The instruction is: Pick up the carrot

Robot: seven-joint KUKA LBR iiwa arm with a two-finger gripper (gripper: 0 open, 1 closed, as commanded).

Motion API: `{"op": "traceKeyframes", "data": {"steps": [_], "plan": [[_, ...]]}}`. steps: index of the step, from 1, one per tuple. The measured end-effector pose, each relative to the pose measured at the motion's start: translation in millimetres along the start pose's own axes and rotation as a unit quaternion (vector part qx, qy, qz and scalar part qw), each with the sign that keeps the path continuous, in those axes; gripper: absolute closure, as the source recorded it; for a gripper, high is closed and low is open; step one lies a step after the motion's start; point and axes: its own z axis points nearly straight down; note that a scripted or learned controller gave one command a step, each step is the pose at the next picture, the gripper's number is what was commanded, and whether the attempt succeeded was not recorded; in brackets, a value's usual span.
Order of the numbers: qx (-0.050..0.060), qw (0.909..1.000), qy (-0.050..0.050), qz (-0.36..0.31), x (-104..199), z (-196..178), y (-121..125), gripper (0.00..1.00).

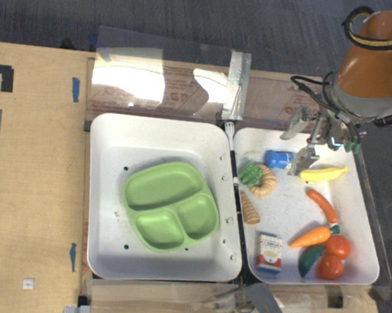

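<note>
Two shallow white plastic bins sit side by side on the pale wooden worktop point(24, 171); the right-hand bin point(367, 222) serves as the landmark for the rest. Touching its left wall along a shared seam is the left-hand bin point(108, 145), which carries a green three-compartment plastic plate point(170, 203) near its middle. Above the landmark bin's far right corner hangs the grey robot arm with its orange band point(379, 52), and its gripper point(309, 152) reaches down over the bin's far edge, just beside a small blue block point(277, 159) and a yellow toy banana point(324, 174). Whether the jaws are wide or narrow cannot be told at this angle, and nothing can be seen between them.

Inside the landmark bin, the orange toy carrot with a green stub point(312, 236) lies tilted in the near right part, well apart from the gripper. Just beyond it lies a long red-orange toy pepper point(323, 204); touching it on the near side are a red toy tomato point(334, 256) and a dark green toy vegetable point(308, 262). Near the front wall stands a small white-and-red carton point(269, 253). Along the left wall lie a tan ridged cone point(249, 208), a tan ring point(267, 182) and a green leafy toy point(251, 172).
</note>
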Motion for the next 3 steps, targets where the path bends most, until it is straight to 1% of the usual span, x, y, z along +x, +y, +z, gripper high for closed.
{"op": "traceKeyframes", "data": {"steps": [1,2,3], "plan": [[-0.001,0.9932,0.004,-0.116,59.0,84.8,-2.1,0.00],[0.001,0.9715,-0.003,-0.237,114.2,113.9,-39.5,0.00],[0.002,0.9701,-0.002,-0.243,163.7,113.7,-86.0,0.00]]}}
